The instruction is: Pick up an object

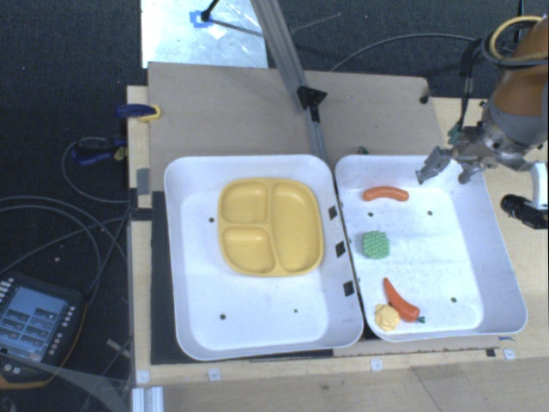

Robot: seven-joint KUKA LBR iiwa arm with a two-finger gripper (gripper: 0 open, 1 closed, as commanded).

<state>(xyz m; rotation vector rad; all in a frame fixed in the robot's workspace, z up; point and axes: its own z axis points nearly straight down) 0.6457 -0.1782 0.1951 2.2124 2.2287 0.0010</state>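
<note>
1. At the far left, off the counter (223, 101), a black handheld control unit (34, 323) with a lit screen lies on the dark floor, with grey cables (86, 221) looping above it.
2. A blue and yellow clamp (139, 110) grips the counter's left edge near its back corner.
3. The left white bin (257, 329) holds a yellow divided plate (269, 227) with three compartments, lying flat in the bin's upper middle.
4. A grey metal pole (279, 37) slants down from the top to a black bracket (311, 98) just behind the seam where the two bins meet.
5. The right white bin (480, 264) carries four small things in its left half:
   - an orange sausage (385, 194) lying crosswise near the back;
   - a green round knobbly piece (375, 245) near the middle, well apart from the sausage;
   - an orange carrot (401, 300) lying at a slant near the front;
   - a pale yellow lump (387, 318) touching the carrot's lower end, in the front left corner.
6. The hand (450, 168) hangs above the bin's back right part, to the right of the sausage and apart from it. Its two fingers are spread, with nothing between them.
7. The arm (519, 101) rises to the right edge, its orange band above the wrist.
</note>
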